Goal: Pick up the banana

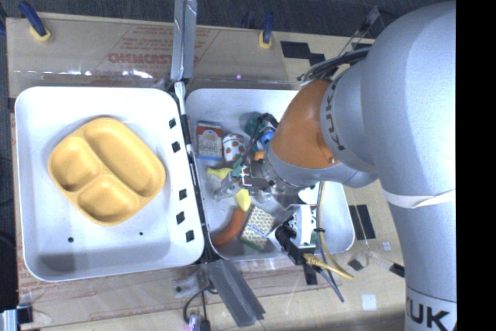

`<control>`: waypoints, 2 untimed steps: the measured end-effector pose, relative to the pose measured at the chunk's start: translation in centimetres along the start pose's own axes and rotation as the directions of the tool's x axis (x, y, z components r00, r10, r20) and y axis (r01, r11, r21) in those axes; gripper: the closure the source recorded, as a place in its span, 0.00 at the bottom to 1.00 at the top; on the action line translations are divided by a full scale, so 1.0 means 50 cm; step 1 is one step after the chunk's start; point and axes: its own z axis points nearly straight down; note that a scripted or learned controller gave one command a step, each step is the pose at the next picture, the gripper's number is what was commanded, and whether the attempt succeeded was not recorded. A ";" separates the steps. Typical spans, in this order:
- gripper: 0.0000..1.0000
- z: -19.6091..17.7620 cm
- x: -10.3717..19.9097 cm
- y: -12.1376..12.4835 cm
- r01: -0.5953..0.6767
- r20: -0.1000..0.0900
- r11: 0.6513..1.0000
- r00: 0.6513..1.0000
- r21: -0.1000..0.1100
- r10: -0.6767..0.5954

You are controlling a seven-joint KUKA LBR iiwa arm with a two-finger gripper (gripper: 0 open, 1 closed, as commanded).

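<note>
From where I stood, the arm (364, 120) leaned in over the right bin (203, 98), with its orange band hanging above the clutter. The gripper (249, 180) was low among the objects near the bin's middle. Its tip was so buried in wrist hardware and shadow that I could not tell whether the claw was wide, narrow or closed on anything. What I took for the banana (243, 201) was a yellow piece showing just under the gripper, on the near side. More yellow peeked out at its left, and I could not say whether that was the same fruit. It was hemmed in, with a patterned packet (259, 224) touching or nearly touching it on the near side. An orange-brown long thing (226, 232) lay beside that, toward the bin's front wall. A small red-and-white carton (209, 142) and a blue-green toy (262, 125) lay further back. The left bin (31, 167) held a yellow divided plate (107, 168), well apart from all this. To my eye the step was closing on the fruit. Doing it well meant centring the claw across the banana's narrow width rather than along it. It also meant going down only far enough to clear the packet, and lifting straight up so that no neighbour was dragged along.
</note>
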 end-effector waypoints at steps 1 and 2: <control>1.00 -0.019 0.002 -0.001 0.007 0.000 1.000 1.000 0.002 -0.007; 1.00 -0.201 0.123 0.003 -0.056 -0.001 0.998 0.998 -0.001 0.056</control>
